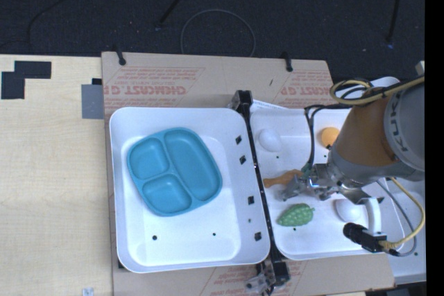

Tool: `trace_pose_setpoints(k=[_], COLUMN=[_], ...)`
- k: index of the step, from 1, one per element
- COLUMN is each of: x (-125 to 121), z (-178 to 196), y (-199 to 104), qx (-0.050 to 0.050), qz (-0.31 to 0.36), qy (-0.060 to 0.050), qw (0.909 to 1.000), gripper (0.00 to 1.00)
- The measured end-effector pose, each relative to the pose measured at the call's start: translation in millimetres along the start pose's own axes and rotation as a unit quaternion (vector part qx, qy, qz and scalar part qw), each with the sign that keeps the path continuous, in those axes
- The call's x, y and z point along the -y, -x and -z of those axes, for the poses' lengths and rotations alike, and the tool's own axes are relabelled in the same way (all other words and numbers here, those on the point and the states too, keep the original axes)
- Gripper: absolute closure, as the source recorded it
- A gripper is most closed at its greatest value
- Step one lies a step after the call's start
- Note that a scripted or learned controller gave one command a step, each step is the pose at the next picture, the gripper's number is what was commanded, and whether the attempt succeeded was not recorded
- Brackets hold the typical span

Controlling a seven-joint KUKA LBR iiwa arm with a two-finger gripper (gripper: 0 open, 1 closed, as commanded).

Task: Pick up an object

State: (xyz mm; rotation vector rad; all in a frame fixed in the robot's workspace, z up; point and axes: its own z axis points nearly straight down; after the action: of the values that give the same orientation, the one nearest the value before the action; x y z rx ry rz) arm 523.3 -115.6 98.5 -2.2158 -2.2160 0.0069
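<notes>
Reaching in from the right over the right bin (291, 256): the grey arm (378, 138) with its orange band, gripper (300, 187) low near the bin's middle, fingers too blurred and small to tell whether open or closed. Just left of the gripper, touching or nearly so, a brown elongated object (277, 180); just on the near side, a green bumpy object (296, 215) flat on the bin floor, not between the fingers; farther off, a white round object (269, 140) and an orange one (329, 136) beside the arm. In the left bin (139, 246), well apart from the gripper, a blue three-compartment plate (173, 170).
</notes>
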Motion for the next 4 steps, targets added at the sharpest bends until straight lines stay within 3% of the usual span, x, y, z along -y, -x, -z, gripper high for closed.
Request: trace_pose_setpoints(k=[1, 2, 4], x=[0.2, -0.1, 10.3], z=[-11.3, -0.1, 100.9], y=[-0.5, 1.0, -3.2], qx=[0.000, 0.001, 0.001], qz=[-0.001, -0.004, 0.000], qy=[0.002, 0.003, 0.005], qw=[1.0000, 1.0000, 1.0000], gripper=[0.00, 1.00, 1.00])
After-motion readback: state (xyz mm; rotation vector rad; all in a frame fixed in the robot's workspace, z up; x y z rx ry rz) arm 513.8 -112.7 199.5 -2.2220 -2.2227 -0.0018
